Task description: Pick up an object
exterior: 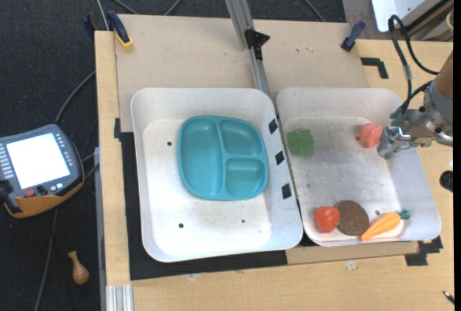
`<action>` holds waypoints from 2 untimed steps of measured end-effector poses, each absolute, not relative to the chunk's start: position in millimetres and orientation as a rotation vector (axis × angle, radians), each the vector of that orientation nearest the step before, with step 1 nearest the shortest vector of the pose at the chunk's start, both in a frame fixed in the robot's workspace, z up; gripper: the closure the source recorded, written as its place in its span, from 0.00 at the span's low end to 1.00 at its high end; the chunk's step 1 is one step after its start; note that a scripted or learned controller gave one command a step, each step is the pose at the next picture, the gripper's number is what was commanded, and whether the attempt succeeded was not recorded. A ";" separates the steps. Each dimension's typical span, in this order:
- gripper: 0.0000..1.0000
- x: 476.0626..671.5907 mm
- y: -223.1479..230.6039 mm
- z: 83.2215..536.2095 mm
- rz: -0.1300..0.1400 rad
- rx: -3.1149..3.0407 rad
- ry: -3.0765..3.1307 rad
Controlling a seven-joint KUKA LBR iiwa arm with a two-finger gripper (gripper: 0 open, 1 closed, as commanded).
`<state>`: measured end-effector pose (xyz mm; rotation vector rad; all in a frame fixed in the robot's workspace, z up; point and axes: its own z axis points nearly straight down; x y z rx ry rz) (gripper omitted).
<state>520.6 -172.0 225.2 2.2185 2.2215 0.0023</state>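
Gripper (389,140) at right bin's (410,180) 3 o'clock edge; finger state cannot tell. Pink object (370,134) just beside it at its 9 o'clock. Green piece (300,142) near the bin's left wall. Tomato (326,219), brown disc (352,217), carrot (382,224) crowd the 6 o'clock rim. Bin centre open. Teal tray (220,158) in left bin (162,223).

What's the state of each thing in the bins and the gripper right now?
Teal divided plate: flat in left bin, compartments bare.
Green toy: resting, right bin's left side.
Pink toy: on bin floor, just left of gripper.
Tomato, brown disc, carrot: lying in a row at the near edge.
Gripper: low beside pink toy, grip unclear.
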 end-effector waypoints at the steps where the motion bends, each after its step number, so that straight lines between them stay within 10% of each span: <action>1: 1.00 544.2 -121.5 216.1 0.002 2.215 2.226; 2: 1.00 563.8 -63.0 210.1 0.004 2.213 2.229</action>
